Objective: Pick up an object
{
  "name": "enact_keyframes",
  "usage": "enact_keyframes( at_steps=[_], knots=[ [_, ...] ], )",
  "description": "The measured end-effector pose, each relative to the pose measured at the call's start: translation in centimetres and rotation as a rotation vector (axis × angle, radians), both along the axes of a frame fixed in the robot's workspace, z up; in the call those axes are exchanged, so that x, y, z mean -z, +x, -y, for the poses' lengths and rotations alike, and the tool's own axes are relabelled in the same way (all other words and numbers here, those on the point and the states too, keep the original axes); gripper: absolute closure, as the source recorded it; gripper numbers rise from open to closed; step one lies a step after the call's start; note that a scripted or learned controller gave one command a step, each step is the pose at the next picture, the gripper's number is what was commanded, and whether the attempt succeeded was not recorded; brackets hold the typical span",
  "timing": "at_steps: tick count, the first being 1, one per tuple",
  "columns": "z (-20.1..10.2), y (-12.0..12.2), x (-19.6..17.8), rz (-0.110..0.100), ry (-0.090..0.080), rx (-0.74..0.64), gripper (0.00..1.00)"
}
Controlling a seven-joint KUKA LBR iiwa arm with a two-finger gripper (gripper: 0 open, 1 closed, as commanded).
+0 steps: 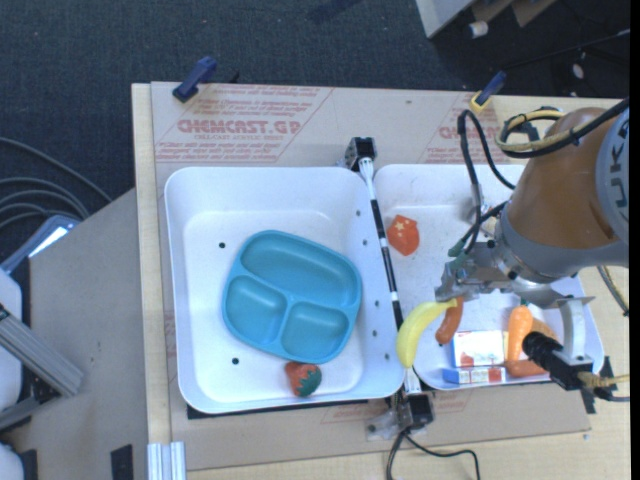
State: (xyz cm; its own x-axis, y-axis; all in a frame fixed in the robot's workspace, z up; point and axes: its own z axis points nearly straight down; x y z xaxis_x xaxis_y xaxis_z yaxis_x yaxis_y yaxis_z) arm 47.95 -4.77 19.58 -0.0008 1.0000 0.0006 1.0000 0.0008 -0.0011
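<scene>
So the two-finger gripper [452, 290] is down low in the right white bin [430, 193], hovering right over the small orange-red sausage-shaped toy [449, 323], with the curved yellow plastic banana [418, 330] just beside it (honestly can't tell how it's set). I'd drop straight onto the sausage, staying off the banana. The white and red box [478, 351] sits close too.

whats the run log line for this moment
arm: over right bin | pincer: above banana | grasp: unclear | left bin: blue tray
</scene>
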Motion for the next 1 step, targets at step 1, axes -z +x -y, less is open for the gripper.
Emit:
enact_keyframes(
  at_steps=[1],
  knots=[
    [1.48,-0.03,-3.83,0.001,-0.001,0.001,1.0]
  ],
)
